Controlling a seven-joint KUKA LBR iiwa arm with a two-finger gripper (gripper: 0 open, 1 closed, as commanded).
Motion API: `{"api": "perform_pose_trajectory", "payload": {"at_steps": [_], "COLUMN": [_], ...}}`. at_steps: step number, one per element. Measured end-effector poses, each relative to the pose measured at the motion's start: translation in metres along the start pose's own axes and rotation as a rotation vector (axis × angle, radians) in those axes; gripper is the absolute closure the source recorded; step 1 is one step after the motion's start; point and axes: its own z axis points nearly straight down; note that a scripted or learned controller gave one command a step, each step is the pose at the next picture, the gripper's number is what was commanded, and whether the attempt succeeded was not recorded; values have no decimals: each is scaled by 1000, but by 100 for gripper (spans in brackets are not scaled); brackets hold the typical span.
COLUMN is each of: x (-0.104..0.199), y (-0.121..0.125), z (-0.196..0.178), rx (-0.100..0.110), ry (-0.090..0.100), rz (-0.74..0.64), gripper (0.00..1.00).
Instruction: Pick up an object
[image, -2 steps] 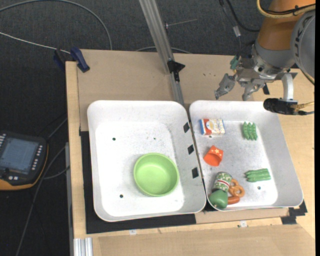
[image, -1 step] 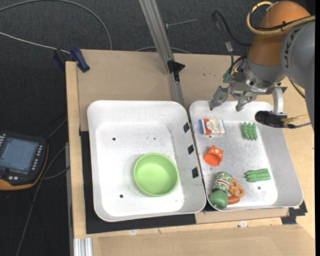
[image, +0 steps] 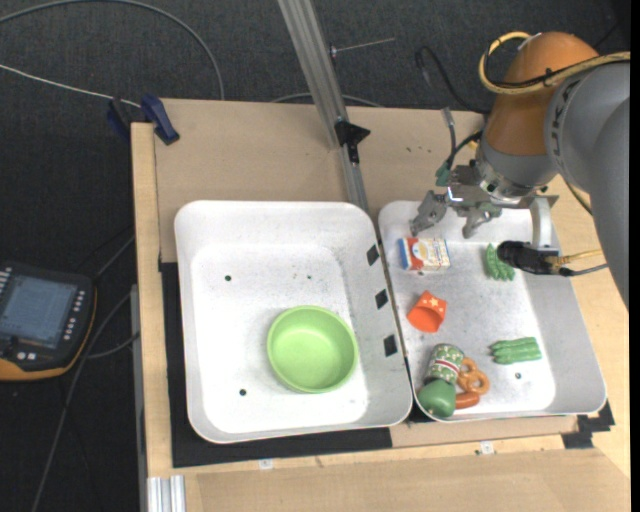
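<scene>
Currently the jaws hang spread and hold nothing, just above the small white carton near the far end of the right bin. From the jaws, the carton lies slightly toward the green bowl, its long axis running across the bin.

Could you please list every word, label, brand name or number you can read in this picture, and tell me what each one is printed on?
No text here can be read.
Small carton in the right bin: red and blue printing, too blurred to read.
Handheld pendant at the left edge: lit screen, too small to read.
Patterned cup: markings, no legible letters.
</scene>
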Motion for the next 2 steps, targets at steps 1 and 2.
{"api": "perform_pose_trajectory", "payload": {"at_steps": [1, 2], "x": [0, 0], "y": [-1, 1], "z": [53, 38], "rx": [1, -6], "ry": [0, -1], "rz": [0, 0], "gripper": [0, 100]}}
